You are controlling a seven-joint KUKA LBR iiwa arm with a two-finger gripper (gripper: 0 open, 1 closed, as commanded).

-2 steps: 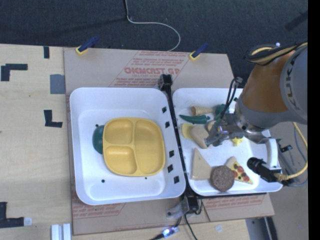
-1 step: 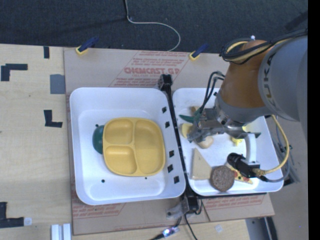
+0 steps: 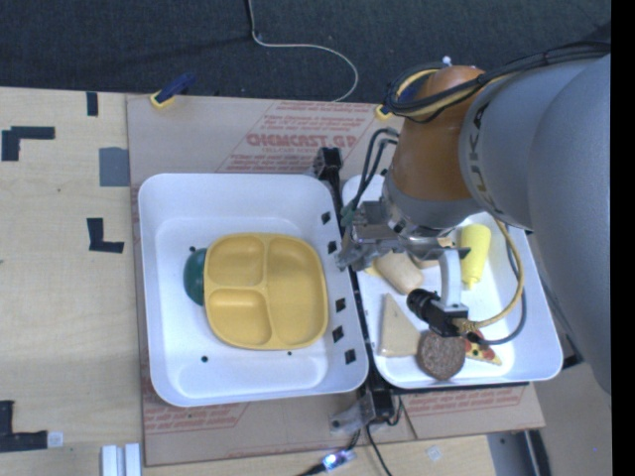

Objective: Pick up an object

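One fixed camera above my bench (image 3: 60,266), looking down at a slant, mid distance. Both white bins in frame: left bin (image 3: 159,206), right bin (image 3: 541,350). My arm (image 3: 516,127) enters from the right, big and close.

The arm (image 3: 541,157) was a thick, smooth grey tube with a glossy orange band (image 3: 432,137) above its wrist. Yellow and black cables (image 3: 496,315) looped around it, and dark metal fittings (image 3: 382,236) hung beneath a grey wrist collar.

Divided plate (image 3: 266,291) in left bin (image 3: 159,266); cookie (image 3: 441,355) in right bin (image 3: 541,350).
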